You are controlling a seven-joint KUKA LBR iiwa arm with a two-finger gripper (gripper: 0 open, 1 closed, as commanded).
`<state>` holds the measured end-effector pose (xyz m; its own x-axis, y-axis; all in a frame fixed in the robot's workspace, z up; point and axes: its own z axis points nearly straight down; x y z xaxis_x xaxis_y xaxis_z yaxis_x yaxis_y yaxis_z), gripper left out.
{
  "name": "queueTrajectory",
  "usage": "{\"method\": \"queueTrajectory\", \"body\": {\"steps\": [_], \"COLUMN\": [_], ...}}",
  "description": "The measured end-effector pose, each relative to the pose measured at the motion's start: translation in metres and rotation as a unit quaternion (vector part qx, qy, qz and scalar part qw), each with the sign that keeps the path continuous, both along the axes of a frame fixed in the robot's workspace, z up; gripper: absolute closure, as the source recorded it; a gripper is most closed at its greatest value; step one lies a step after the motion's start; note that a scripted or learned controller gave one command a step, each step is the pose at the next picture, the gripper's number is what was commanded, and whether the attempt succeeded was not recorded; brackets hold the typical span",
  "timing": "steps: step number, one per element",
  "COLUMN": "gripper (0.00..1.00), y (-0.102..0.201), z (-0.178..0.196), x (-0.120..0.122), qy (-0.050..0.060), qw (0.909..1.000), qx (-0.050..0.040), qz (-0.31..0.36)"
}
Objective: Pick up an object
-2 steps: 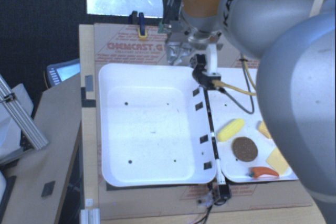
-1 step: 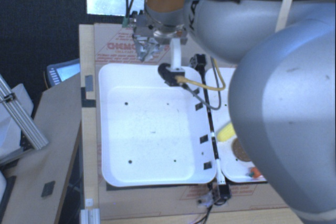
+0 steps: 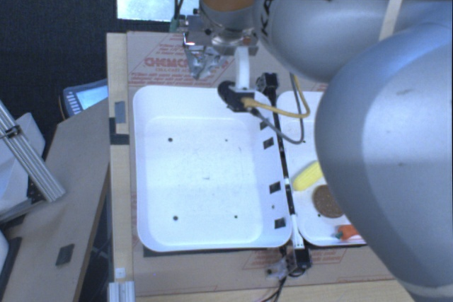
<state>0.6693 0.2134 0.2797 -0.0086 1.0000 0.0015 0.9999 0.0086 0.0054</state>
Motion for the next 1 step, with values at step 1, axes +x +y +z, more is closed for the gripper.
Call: {"method": "queueTrajectory", "body": {"steps": [1], "gripper": [1.00], "y": [0.0224], "z": [0.1210], "x": [-0.0002], "qy": [-0.004], "qw": [1.0000], "qx": [0.0022], "qz": [-0.001]}}
